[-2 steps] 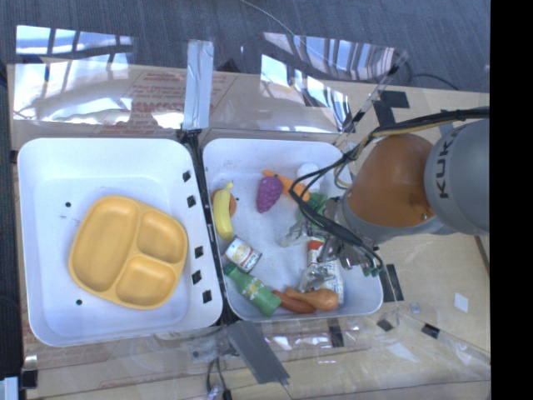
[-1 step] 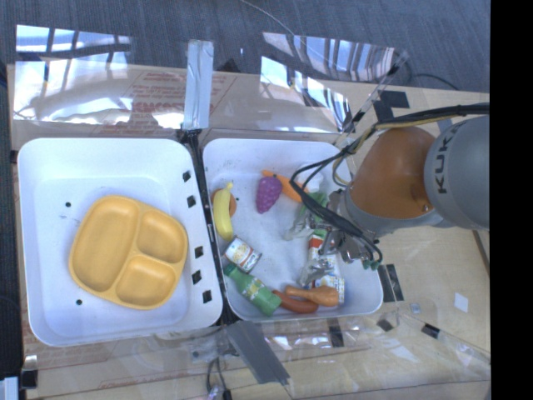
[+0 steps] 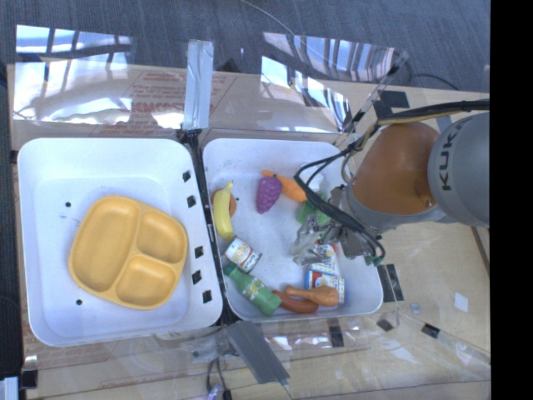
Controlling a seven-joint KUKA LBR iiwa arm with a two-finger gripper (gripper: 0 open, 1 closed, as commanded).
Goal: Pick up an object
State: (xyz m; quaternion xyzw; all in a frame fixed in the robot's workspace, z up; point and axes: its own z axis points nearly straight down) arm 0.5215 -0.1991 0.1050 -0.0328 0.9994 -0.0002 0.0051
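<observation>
The gripper (image 3: 312, 242) hangs low in the right bin (image 3: 250, 152) near its right wall, over the carton (image 3: 323, 275), probably lining up a grasp; whether it has closed on anything cannot be told.

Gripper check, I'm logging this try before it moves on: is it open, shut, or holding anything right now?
Gripper: low in the right bin, over the carton; open or shut cannot be told, and no hold can be confirmed.
</observation>
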